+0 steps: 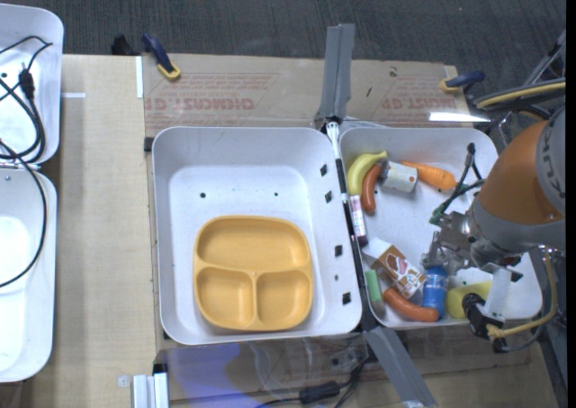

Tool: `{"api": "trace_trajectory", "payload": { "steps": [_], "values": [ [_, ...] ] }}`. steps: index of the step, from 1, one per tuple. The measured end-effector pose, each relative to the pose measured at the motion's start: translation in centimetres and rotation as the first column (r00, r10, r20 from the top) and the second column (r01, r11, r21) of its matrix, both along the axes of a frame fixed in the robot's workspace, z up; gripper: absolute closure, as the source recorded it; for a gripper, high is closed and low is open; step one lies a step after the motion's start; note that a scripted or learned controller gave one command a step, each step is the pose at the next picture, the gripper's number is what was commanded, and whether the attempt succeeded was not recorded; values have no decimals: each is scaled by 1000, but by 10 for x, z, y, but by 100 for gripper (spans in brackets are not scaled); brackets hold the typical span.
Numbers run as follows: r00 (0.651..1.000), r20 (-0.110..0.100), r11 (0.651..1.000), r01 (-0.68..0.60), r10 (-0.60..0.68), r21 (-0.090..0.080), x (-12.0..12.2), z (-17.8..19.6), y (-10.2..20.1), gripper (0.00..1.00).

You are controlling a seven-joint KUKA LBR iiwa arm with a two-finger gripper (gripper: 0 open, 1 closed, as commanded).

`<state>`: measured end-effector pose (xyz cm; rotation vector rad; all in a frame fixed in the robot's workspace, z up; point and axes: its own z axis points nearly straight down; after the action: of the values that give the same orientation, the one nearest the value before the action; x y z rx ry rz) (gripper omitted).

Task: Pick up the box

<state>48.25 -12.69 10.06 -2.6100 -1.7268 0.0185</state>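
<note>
- box (400,271): small brown printed carton, lying flat and skewed in the right bin (517,312), near that bin's front-left corner. Not lifted.
- touching or nearly touching the box: red sausage-like piece (409,305) just in front of it along the front wall; blue bottle (434,289) at its right; green piece (373,285) at its left against the left wall.
- yellow item (463,300) right of the bottle, by the front wall.
- gripper (447,249): down inside the right bin, just right of the box and above the blue bottle. Metal parts are cluttered, so I cannot tell how the pincer stands. Nothing seen pinched.
- arm (526,176): orange band and grey wrist cover the right side of the right bin.
- back of the right bin: banana (360,170) near the back-left corner, red marker-like stick (368,187) beside it, white cylinder (399,178) next, carrot (434,176) toward the back-middle.
- dark pen-like stick (357,217) along the right bin's left wall, mid-way.
- left bin (180,163): yellow divided tray (254,271) in its front half, three compartments.
- progress, my read: approach mostly made, the gripper is low and close but looks offset to the box's right, over the bottle. Grasp not shown, lift not done. Left: centre on the box, close, raise it clear.
- risk: tight clutter round the box, wrong item could get caught.
</note>
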Motion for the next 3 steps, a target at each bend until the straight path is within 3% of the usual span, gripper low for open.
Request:
{"api": "trace_trajectory", "payload": {
  "steps": [1, 2, 3],
  "values": [
    [1000, -2, 1000, 1, -1, 0, 0, 0, 0, 0],
    [1000, -8, 1000, 0, 0, 2, -1, 5, 0, 100],
    [1000, -8, 1000, 0, 0, 1, -1, 5, -1, 0]
  ]
}}
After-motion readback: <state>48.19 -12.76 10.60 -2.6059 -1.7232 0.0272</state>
